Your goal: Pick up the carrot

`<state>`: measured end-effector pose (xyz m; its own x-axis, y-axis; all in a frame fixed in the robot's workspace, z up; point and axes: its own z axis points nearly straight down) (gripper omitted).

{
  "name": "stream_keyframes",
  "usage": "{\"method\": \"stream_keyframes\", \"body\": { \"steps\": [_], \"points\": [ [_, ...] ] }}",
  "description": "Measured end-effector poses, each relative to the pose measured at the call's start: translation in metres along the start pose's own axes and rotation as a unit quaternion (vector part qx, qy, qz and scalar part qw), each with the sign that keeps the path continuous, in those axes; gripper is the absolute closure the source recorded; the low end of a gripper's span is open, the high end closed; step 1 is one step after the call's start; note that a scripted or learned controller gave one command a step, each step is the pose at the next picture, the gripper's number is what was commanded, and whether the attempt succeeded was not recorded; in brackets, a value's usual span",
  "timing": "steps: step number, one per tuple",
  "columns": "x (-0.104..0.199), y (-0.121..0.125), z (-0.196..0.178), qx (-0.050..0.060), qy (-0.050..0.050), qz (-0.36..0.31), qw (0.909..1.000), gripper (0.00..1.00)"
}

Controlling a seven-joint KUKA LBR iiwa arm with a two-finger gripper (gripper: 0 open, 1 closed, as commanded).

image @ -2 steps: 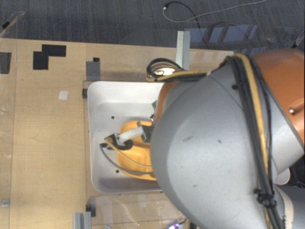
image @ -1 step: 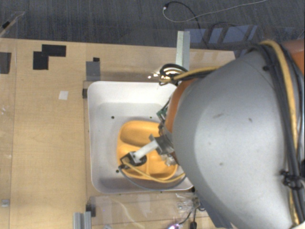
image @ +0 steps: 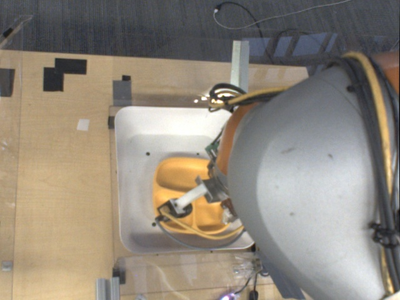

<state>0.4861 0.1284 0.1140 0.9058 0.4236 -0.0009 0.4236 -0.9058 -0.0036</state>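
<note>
An orange, rounded thing (image: 178, 170), which I take for the carrot, lies in the lower middle of the white bin (image: 134, 167). More of the same orange colour (image: 209, 220) shows lower down, near the bin's front wall. My gripper (image: 214, 189) is low over the orange thing's right side, at its edge. The big grey arm (image: 312, 186) with its orange band (image: 228, 136) hides the right part of the bin and most of the gripper. Whether anything is held is hidden from me.
The bin's left and back floor is bare white. Pale wooden bench (image: 56, 186) lies to the left, with black marks (image: 62, 72) at the back. A metal post (image: 240, 61) stands behind the bin.
</note>
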Motion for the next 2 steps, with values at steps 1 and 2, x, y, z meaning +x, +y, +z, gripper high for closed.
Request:
{"method": "stream_keyframes", "body": {
  "steps": [1, 2],
  "points": [
    [0.018, -0.037, -0.201, -0.001, 0.003, 0.036, 0.9993, 0.0],
    [0.02, -0.037, -0.212, -0.001, 0.004, 0.036, 0.9993, 1.0]
  ]
}}
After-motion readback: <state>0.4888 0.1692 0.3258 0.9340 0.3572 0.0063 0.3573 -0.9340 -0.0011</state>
